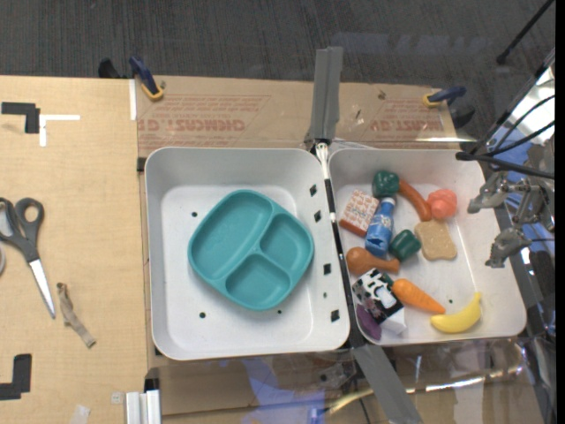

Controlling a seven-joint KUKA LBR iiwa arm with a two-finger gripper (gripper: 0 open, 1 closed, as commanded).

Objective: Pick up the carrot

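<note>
The banana (457, 315) lies just beside the carrot (418, 296), whose tip points lower right; tool state unclear.

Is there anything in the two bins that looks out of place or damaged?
Nothing looks spilled or broken. The toy food lies jumbled in the right bin. The carrot lies flat near the front, beside the banana. The teal plate sits askew in the left bin, turned at an angle to the bin's walls.
</note>
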